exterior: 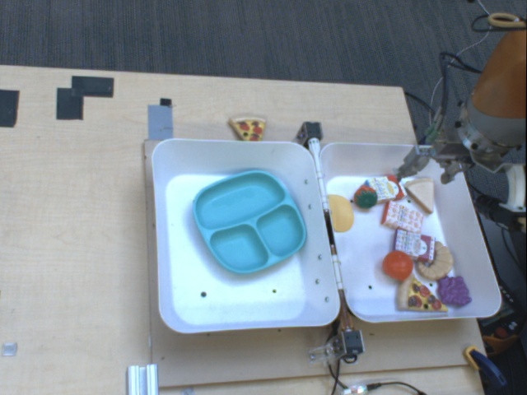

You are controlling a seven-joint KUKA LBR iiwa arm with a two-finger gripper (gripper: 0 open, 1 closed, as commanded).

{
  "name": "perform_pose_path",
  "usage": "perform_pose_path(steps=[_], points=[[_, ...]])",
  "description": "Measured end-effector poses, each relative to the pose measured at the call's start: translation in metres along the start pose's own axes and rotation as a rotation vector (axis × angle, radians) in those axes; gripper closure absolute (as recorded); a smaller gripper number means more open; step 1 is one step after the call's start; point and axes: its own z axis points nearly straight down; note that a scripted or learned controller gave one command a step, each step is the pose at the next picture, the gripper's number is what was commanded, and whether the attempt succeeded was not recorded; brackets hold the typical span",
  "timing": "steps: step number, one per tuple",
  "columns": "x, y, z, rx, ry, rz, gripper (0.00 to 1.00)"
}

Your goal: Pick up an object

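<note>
The right bin (370,303) holds several toy foods: a yellow piece (339,213), a green and red vegetable (366,194), a bread wedge (422,194), red-and-white packets (403,216), a red tomato (397,265), a round cookie (435,261), a pizza slice (422,296) and purple grapes (453,290). My gripper (430,169) hangs over the bin's far right corner, just above the bread wedge, open with nothing between its fingers. The orange-banded wrist (502,81) rises behind it.
A teal divided plate (249,220) lies in the left bin (177,303). Another pizza slice (248,127) sits on the bench behind the bins. Cables trail at the right edge and at the front between the bins.
</note>
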Motion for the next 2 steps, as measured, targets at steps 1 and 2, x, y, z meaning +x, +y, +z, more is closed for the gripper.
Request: perform_pose_path(steps=[1, 2], points=[[0.001, -0.043, 0.124, -0.009, -0.003, 0.001, 0.0], [0.041, -0.088, 0.132, -0.019, -0.008, 0.003, 0.0]])
